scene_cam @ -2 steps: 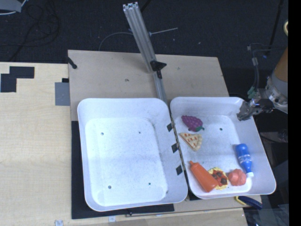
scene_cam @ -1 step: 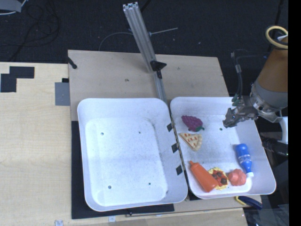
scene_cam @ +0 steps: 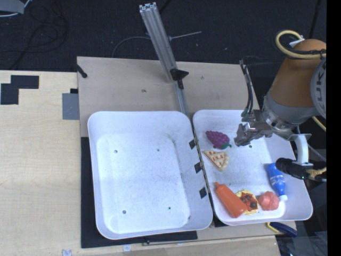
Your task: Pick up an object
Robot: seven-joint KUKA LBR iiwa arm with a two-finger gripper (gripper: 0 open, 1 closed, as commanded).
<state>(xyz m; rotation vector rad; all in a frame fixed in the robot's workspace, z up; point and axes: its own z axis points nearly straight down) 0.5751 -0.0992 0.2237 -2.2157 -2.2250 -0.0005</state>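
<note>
The right bin (scene_cam: 298, 207) holds several toy items. A purple grape bunch (scene_cam: 217, 138) lies near its upper left, with a pizza slice (scene_cam: 217, 159) just below it. An orange bottle (scene_cam: 229, 199) lies along the front, beside a yellow-red piece (scene_cam: 248, 200) and a red lump (scene_cam: 268, 200). A blue tube (scene_cam: 276, 179) rests near the right wall. My gripper (scene_cam: 242, 137) hangs over the upper middle of the right bin, right of the grapes and above the bin floor. Nothing shows between its fingers.
The left bin (scene_cam: 101, 127) stands beside the right one, with black clips (scene_cam: 195, 154) along the shared wall. A slanted metal rail (scene_cam: 160, 39) rises behind the bins. A thin rod (scene_cam: 248, 89) stands next to the arm's wrist.
</note>
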